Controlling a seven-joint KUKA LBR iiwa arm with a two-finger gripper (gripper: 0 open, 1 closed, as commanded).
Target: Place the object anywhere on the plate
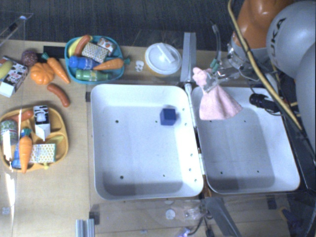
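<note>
Gripper (211, 79) hangs over the far-left corner of the right bin (276, 177), and its fingers pinch a pink cloth (217, 105) at the top; the cloth droops down from them, fanning out wider at its lower edge, w/ a small bunched bit sticking up on the left of the fingers. I think the cloth is lifted off the bin floor, but from this angle that is hard to judge. Above the wrist, the orange band (259, 9) and the grey arm (296, 38) fill the far-right corner, w/ black cables running along them.

In the left bin (113, 181) a small blue cube (168, 116) sits alone, near the wall that it shares w/ the right bin, in the far half.

Behind the bins, approx. between them, a white round plate (163, 59) w/ a yellowish rim rests on the bench, well apart from the cloth. Left of it stands a blue bowl (94, 77) of toy food. A yellow tray (61, 132) w/ more toy items lies at the left edge, and loose toys, e.g. an orange pumpkin (41, 74), a carrot and a sausage, lie between them.
</note>
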